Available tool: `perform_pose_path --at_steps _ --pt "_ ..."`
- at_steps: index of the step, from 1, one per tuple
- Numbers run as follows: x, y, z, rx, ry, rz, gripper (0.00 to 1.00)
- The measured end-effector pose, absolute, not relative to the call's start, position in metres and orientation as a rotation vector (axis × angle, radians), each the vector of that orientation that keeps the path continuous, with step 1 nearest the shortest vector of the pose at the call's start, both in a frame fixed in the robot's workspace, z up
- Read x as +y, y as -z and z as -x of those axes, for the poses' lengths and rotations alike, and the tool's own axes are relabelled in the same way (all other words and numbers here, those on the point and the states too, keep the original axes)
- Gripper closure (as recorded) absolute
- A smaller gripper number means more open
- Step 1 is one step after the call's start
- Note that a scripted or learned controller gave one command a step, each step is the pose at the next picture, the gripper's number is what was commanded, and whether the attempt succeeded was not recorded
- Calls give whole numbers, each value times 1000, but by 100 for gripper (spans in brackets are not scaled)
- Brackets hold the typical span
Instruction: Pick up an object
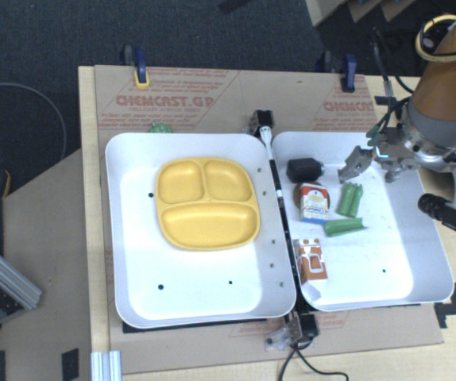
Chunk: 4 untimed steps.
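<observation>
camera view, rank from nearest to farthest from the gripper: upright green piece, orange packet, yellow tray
Measured from the gripper:
1. Upright green piece, just below it in the right bin.
2. Orange packet, at the right bin's lower left.
3. Yellow tray, in the left bin.

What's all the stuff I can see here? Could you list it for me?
White bins: two, side by side on the bench.
Divided plate: one, yellow, three compartments, in the left bin.
Black object: one, in the right bin, at its far end.
Small carton: one, red and white, right bin, just below the black object.
Green pieces: two, right bin, beside the carton; one upright in the picture, one lying across below it.
Brown packet: one, brown and white, right bin, near its left wall.
Clamps: two, blue, far edge of the board.
Arm: one, orange and grey, at right.
Tool: one, grey, above the right bin.
</observation>
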<state>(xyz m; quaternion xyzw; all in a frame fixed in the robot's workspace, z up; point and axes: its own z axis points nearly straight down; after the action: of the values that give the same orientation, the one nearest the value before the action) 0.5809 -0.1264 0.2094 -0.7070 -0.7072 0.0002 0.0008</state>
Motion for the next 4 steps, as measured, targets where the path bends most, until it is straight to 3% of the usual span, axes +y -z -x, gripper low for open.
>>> perform_pose_path --at_steps 1,2,3,4 --pt "-93 -94 -528 -2211 -12 2211 0" --pt "-130 -84 -566 -2222 0 2225 0" --pt "-128 -95 -565 -2222 2 2226 100" --pt "-71 -264 -548 -2239 21 2222 100"
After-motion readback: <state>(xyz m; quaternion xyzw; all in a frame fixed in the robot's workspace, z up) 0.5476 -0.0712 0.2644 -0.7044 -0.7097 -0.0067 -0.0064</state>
